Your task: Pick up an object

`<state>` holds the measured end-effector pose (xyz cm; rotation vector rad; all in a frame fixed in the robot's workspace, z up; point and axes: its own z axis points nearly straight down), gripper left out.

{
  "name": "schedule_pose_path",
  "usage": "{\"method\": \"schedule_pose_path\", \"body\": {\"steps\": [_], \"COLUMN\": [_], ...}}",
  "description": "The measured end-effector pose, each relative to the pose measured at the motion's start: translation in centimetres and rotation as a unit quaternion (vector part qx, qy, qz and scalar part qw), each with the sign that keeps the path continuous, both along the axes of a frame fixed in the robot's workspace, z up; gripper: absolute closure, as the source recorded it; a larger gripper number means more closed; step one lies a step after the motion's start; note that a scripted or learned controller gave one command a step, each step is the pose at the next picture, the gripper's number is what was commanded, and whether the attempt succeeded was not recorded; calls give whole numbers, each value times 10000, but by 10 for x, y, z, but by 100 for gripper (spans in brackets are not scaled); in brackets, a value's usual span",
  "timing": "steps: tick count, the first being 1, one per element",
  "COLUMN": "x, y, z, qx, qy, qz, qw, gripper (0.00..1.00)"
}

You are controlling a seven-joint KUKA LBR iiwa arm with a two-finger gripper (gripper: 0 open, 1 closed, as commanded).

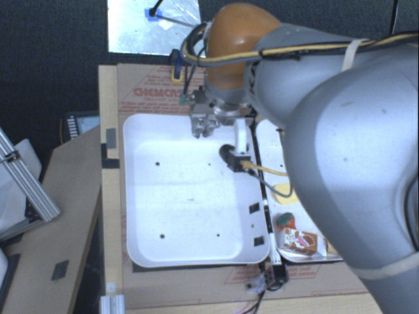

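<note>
**Gripper over left bin's far edge**

Red print on the cardboard (154, 90) under the bins reads approx "CHEMCR…", rest hidden by arm. Gripper (203, 128) hangs at far right of left bin (150, 241); can't tell its opening, nothing visibly held. Left bin floor wide open w/ room to move. Packet (300, 241) w/ red-white label, unreadable, lies at near edge of right bin (275, 142), beside divider.

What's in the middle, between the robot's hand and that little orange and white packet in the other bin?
In the camera view, between the hand and the packet lie the bins' adjoining rims, a black cable fitting and a yellow cable.
</note>
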<state>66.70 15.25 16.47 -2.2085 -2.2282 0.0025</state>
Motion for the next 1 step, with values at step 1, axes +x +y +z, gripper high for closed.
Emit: {"method": "schedule_pose_path", "body": {"steps": [1], "x": [1], "y": [87], "z": [13], "qx": [2], "qy": [-46], "qz": [8], "qw": [10000], "gripper": [100]}}
